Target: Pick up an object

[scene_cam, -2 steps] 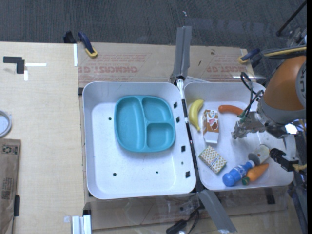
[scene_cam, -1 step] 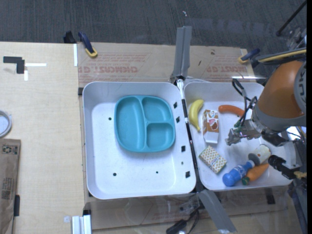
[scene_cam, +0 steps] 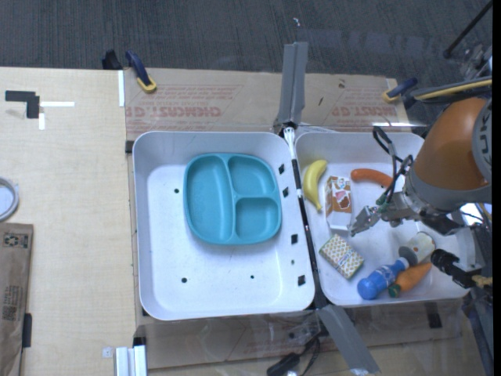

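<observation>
The right bin [scene_cam: 313, 210] is crowded: a banana [scene_cam: 314, 182] along its left wall, a snack packet [scene_cam: 339, 195] and patterned box [scene_cam: 342, 255] mid-floor, a blue bottle [scene_cam: 381, 280] and carrot [scene_cam: 412, 276] at the near edge. In the left bin [scene_cam: 156, 272], open floor rings the teal plate [scene_cam: 232, 198].

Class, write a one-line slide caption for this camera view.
Arm reaches into the right bin of small items while a blue plate sits in the left bin.

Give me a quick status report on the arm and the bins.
Gripper low in the right bin, nothing seen between its fingers. Snack packet just left of it, checkered box below. Banana near the divider, untouched.
</observation>
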### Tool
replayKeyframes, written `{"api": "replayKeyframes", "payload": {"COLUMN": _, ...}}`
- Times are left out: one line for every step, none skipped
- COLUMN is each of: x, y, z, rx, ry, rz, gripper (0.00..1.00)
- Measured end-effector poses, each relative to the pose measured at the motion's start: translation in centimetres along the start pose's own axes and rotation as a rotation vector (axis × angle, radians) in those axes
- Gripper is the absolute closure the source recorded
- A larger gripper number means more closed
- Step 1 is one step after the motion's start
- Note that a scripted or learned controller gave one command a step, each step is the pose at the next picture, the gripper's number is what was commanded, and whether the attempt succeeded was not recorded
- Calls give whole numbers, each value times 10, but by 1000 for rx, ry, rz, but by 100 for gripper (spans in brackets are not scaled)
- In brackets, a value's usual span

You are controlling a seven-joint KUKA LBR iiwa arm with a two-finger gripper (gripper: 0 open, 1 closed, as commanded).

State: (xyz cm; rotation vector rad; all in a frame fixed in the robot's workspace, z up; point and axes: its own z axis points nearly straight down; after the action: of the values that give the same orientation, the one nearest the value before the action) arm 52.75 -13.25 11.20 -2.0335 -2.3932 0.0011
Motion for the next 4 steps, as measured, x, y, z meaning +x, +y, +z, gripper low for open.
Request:
{"api": "replayKeyframes", "payload": {"x": 24, "y": 78, "z": 21, "rx": 0, "ry": -1, "rz": 77, "gripper": 0}}
{"api": "replayKeyframes", "payload": {"x": 23, "y": 78, "z": 12, "rx": 1, "ry": -1, "rz": 77, "gripper": 100}}
{"api": "replayKeyframes", "payload": {"x": 23, "y": 78, "z": 12, "rx": 1, "ry": -1, "rz": 77, "gripper": 0}}
{"api": "replayKeyframes", "payload": {"x": 23, "y": 78, "z": 2, "rx": 1, "ry": -2, "rz": 76, "gripper": 100}}
